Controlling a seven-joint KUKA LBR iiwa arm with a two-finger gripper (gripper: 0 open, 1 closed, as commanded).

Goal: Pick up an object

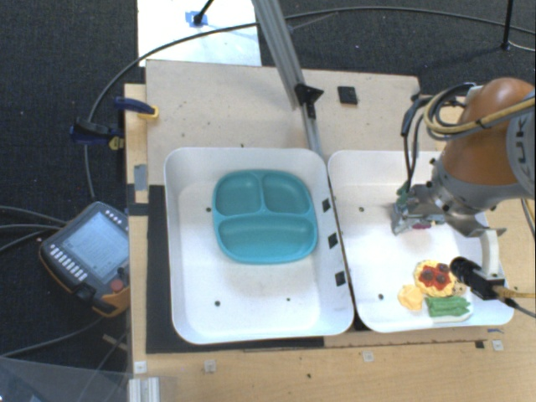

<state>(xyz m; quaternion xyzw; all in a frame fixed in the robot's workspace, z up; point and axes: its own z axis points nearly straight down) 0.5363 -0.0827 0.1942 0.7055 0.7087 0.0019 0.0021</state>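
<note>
Two bins are sitting side by side; toy food point(435, 288) is lying in the right bin point(368, 300), near the gripper point(413, 218), whose grip I cannot tell.

Smooth matt teal plastic plate point(265, 216), glossy white bins point(251, 329)

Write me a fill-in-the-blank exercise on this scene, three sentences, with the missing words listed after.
1. The teal divided plate lies in the ____ bin of the camera view.
2. The plate has ____ compartments.
3. The small pile of toy food lies in the right bin, near its ____ right corner.

Missing words: left; three; lower
</note>
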